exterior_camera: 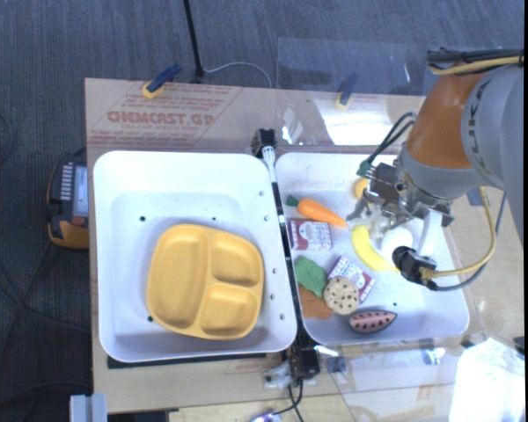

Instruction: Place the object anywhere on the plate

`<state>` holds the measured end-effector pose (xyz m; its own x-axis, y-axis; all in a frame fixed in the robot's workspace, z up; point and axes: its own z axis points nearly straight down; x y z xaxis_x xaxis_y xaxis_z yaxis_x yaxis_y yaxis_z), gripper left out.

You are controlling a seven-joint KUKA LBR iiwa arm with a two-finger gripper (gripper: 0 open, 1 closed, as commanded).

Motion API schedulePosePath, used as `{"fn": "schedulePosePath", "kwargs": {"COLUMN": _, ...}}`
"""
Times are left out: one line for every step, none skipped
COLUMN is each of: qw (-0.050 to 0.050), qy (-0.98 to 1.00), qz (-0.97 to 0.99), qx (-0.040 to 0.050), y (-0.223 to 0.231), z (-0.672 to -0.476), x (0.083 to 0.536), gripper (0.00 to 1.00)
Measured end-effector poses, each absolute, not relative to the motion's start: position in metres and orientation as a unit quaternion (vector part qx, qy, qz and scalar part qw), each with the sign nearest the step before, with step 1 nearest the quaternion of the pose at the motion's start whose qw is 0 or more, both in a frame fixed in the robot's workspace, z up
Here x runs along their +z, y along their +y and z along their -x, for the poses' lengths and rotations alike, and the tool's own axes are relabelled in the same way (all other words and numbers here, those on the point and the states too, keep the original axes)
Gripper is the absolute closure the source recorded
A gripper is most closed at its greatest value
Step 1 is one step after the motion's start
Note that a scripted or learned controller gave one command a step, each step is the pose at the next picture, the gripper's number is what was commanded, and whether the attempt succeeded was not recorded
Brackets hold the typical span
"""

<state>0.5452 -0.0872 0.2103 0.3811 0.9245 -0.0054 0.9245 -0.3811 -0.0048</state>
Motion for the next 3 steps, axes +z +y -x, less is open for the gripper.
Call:
{"fn": "schedulePosePath", "kwargs": {"qw": 0.0, "qy": -0.556, "qz": 0.831, "qx": 0.0035, "y": -0.087, "z": -0.545, "x": 0.21, "gripper": 0.0}}
{"fn": "schedulePosePath", "kwargs": {"qw": 0.003, "qy": -0.683, "qz": 0.731, "qx": 0.0036, "y": -0.059, "z": -0.482, "x": 0.181, "gripper": 0.0}}
{"fn": "schedulePosePath", "kwargs": {"qw": -0.001, "qy": -0.754, "qz": 0.657, "qx": -0.0001, "y": -0.037, "z": -0.486, "x": 0.268, "gripper": 0.0}}
